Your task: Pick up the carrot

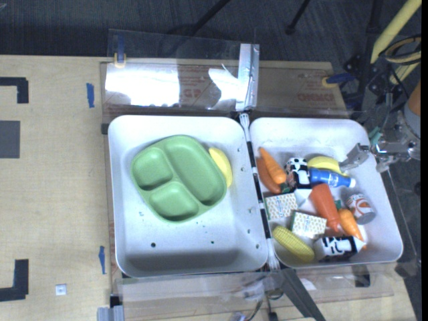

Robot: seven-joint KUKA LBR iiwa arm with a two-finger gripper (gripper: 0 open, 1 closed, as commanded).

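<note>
Gripper at the right bin's edge, seemingly open, holding nothing.

Single fixed camera — mounted above the bench, angled downward at a slant. Both white bins — left bin and right bin — sit fully in frame at moderate range.

Green plate, orange carrot, black-and-white cow.
</note>
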